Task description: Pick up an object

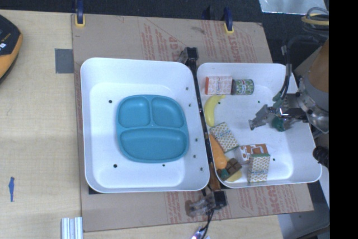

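- The metal two-finger claw (263,118) is seen low over the right shallow white bin (291,173), reaching in from the right.
- Its fingers are spread, and nothing is seen between the tips.
- A small green object (279,124) is seen just behind the claw; whether it is touched cannot be told.
- A yellow banana (210,109), a red-and-white carton (218,85) and a green-labelled can (243,87) lie in the same bin, left of the claw.
- A blue divided plastic plate (152,127) is set in the left white bin (95,78) on the tabletop (33,120).
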